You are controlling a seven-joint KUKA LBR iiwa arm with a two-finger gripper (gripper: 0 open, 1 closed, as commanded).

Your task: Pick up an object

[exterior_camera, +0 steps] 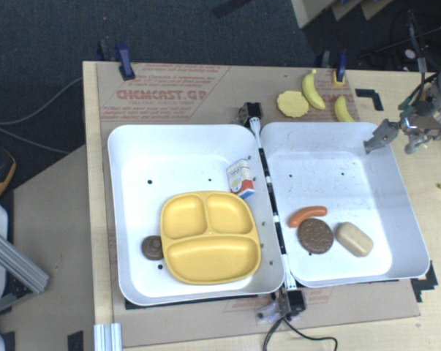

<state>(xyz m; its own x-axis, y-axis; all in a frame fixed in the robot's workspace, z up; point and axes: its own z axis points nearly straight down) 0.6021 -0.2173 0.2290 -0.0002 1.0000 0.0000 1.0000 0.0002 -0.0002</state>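
Note:
The right bin (330,163) holds an orange sausage (308,214), a round brown patty (315,235) and a tan bread roll (353,239), grouped near its front. My gripper (396,139) hangs over that bin's far right corner, well behind these items. It is open, with nothing between its fingers. In the left bin (132,167) lie a yellow divided plate (209,236), a small white carton (240,178) and a brown cookie (153,248).
Two toy bananas (313,90) (342,108) and a flat yellow piece (292,103) rest on the bench behind the right bin. Blue clamps (123,59) (340,66) stand at the bench's back edge. A black divider (268,196) runs between the bins.

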